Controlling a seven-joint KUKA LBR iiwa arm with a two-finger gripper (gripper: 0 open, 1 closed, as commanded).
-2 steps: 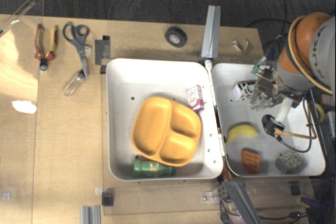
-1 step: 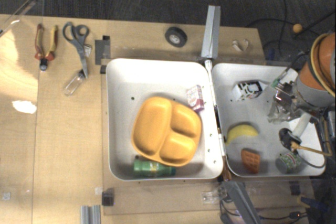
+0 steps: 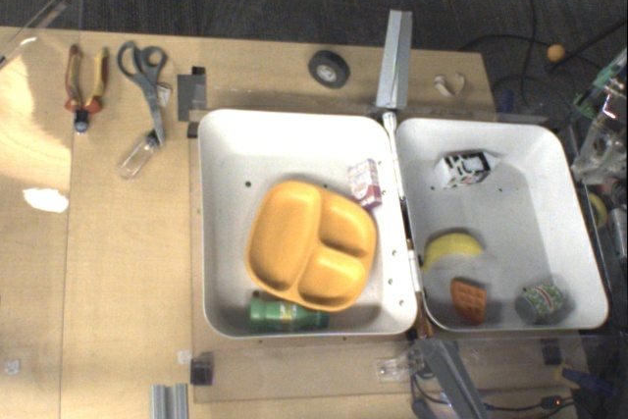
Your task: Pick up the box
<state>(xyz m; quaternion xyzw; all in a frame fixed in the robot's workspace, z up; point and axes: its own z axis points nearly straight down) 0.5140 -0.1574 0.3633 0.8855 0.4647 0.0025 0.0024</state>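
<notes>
A small pink-and-white box (image 3: 364, 182) is lying against the left bin's (image 3: 221, 211) right wall beside a yellow tray (image 3: 312, 243), awaiting pickup, while the end effector's state is impossible to tell.

Pale wooden bench (image 3: 108, 289), two white bins (image 3: 221, 211) side by side, scissors (image 3: 147, 78), red-handled pliers (image 3: 83, 83), tape roll (image 3: 329, 69)

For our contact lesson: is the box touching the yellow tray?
Touching. In the camera view the box meets the tray at its upper right rim, with no bin floor between them.
</notes>
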